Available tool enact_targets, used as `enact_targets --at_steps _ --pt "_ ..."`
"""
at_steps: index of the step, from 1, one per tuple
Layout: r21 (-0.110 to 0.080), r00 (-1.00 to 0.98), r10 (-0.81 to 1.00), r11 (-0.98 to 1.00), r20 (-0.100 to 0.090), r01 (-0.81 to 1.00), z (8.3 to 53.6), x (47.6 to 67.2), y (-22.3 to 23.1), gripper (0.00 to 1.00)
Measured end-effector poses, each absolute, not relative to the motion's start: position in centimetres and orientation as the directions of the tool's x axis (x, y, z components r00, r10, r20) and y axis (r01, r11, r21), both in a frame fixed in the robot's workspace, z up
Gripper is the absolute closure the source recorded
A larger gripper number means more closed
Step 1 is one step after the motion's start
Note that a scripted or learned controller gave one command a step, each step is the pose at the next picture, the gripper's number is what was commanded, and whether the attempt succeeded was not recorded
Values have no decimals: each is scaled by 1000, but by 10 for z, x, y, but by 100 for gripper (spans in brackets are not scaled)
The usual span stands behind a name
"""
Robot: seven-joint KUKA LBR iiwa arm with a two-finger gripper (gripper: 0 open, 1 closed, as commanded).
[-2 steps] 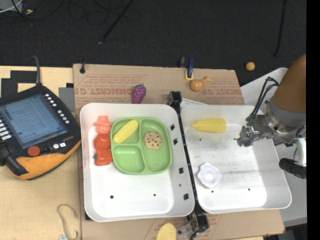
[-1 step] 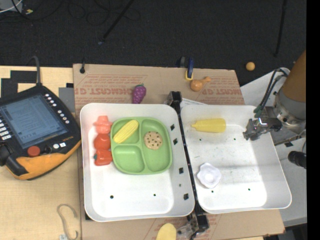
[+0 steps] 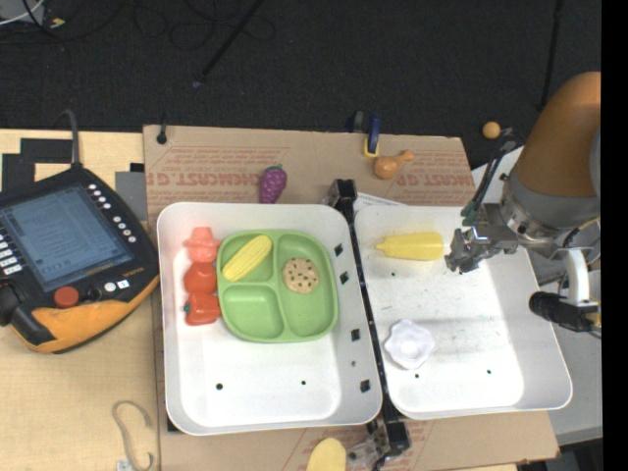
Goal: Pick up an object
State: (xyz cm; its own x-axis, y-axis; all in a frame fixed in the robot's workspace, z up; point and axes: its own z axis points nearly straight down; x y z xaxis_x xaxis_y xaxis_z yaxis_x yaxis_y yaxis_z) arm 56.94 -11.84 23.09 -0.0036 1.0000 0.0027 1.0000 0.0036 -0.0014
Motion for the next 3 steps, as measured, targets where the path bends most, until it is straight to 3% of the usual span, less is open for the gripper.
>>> enact_targets --at_steps 1,2,3 --pt "0 -3 1000 3 2 1000 235 593 -79 100" --pt "-3 -2 1000 2 2 1000 226 601 -37 100" --pt "-1 2 1000 -2 -1 1000 229 601 -57 100"
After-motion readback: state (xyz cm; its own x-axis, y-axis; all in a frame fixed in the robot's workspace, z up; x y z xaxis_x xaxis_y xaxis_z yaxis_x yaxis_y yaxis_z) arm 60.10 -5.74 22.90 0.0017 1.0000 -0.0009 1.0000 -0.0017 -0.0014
